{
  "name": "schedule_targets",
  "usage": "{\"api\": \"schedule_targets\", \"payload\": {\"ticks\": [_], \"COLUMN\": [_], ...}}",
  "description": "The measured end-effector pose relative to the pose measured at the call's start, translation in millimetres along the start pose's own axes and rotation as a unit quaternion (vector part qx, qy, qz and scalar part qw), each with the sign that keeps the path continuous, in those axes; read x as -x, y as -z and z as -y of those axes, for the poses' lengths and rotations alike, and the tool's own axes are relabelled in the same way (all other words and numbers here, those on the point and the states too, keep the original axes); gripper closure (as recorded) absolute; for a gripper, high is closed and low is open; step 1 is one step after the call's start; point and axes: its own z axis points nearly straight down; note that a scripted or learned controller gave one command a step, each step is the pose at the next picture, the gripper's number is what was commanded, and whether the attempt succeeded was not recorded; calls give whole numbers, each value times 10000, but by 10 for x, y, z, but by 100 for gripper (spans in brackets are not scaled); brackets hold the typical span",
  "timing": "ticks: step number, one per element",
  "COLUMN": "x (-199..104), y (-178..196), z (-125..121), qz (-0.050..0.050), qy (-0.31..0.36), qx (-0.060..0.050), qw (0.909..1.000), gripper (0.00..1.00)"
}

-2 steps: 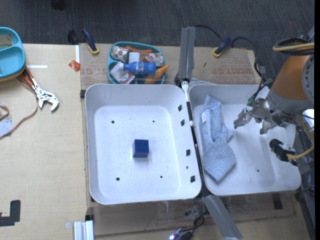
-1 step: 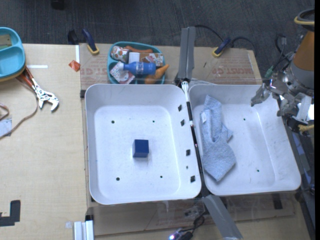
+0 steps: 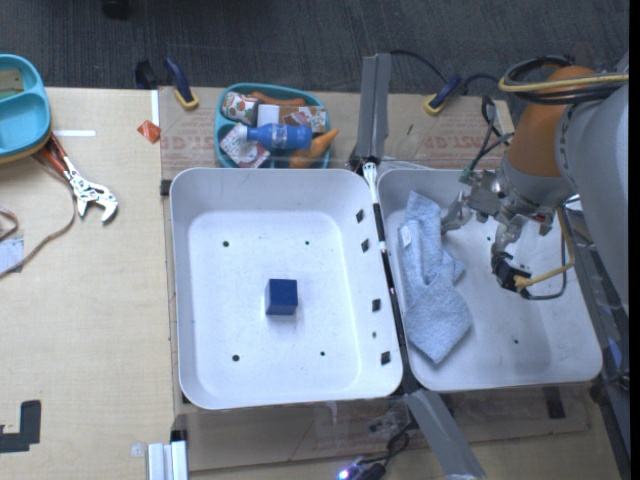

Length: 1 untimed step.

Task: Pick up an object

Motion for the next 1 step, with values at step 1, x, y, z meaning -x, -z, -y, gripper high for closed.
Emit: {"api": "schedule_targets", "payload": {"ticks": [1], "x": [761], "y": [560], "z": [-52], "qz": [1], "qy": [-668], "qx": [7], "qw": [9978], "gripper": [0]}}
